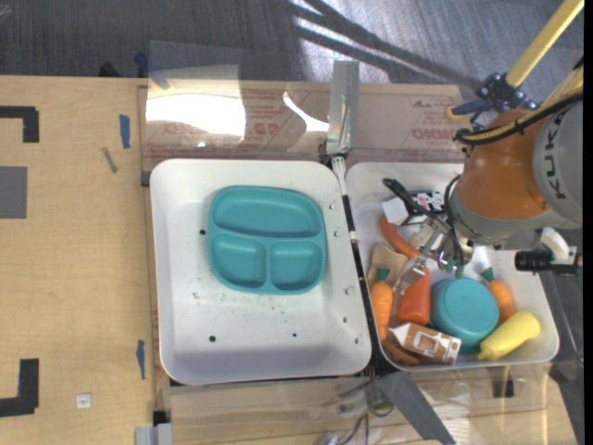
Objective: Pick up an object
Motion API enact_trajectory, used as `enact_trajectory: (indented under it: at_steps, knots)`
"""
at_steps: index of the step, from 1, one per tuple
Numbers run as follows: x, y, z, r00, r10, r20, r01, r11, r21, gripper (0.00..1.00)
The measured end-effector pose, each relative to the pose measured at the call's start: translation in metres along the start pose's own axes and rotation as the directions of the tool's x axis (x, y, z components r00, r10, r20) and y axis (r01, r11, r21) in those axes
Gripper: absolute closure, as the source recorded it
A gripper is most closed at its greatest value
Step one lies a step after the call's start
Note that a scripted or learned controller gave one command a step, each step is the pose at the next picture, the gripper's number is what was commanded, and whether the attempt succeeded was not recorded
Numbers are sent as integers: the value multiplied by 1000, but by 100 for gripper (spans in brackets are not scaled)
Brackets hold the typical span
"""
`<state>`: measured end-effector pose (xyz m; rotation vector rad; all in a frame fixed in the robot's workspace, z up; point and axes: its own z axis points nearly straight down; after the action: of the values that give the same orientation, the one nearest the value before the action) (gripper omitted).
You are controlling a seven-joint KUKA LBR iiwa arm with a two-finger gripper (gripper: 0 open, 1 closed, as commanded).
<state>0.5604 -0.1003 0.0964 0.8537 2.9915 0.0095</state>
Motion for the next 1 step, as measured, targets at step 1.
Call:
enact_trajectory:
  at_steps: [1]
  knots:
    - [-2,4,2,1000,2,-7,-2,1000,6,0]
